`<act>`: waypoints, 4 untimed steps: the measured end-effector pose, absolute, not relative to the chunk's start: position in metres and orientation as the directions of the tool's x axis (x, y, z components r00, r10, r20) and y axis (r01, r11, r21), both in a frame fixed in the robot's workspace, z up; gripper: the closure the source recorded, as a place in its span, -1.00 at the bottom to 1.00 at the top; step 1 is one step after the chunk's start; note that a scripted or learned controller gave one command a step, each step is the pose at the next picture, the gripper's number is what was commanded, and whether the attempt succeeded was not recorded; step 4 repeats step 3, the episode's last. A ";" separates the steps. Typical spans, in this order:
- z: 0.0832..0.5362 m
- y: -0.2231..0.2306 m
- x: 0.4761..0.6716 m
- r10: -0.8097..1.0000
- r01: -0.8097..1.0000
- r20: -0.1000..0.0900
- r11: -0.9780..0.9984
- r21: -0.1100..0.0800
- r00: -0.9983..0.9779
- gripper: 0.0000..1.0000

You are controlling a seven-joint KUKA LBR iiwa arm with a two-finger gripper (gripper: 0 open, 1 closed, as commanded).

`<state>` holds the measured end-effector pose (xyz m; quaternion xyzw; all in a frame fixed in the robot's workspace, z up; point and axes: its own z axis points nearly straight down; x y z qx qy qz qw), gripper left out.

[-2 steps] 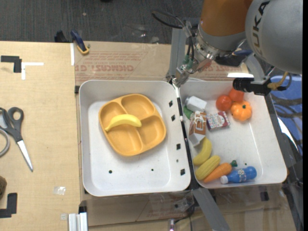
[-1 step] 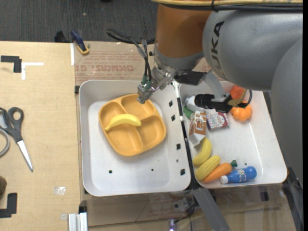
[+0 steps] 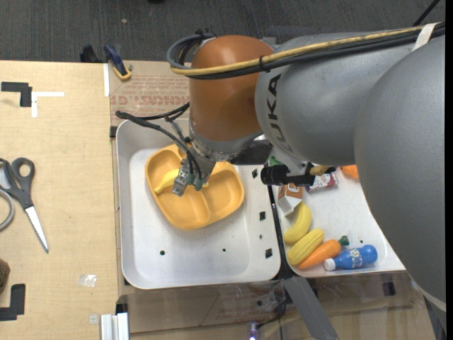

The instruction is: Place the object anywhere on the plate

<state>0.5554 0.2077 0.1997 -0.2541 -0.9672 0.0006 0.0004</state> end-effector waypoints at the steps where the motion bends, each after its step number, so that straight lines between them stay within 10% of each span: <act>1: 0.200 0.207 0.556 0.492 0.492 0.000 0.871 -0.001 -0.871 -1.00; 4: 0.200 0.207 0.556 0.492 0.492 0.000 0.871 -0.001 -0.871 -1.00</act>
